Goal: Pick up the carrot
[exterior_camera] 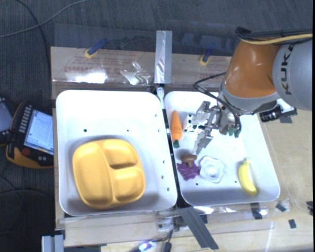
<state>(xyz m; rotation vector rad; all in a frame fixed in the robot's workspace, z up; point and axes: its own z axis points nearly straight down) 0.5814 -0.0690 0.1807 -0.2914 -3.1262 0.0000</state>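
Carrot point(176, 126) lies lengthwise along the left wall of the right-hand bin point(262, 140), just beside the divider, while the tool point(207, 127) hovers to its right, its width impossible to tell; a clean pick probably calls for a shift left and fingers straddling the narrow orange taper. Largest to smallest: a glossy yellow divided plate point(109, 171) in the left bin point(94, 101); a smooth curved banana point(246, 177); a clear cup point(212, 169); a knobbly purple toy point(188, 170).
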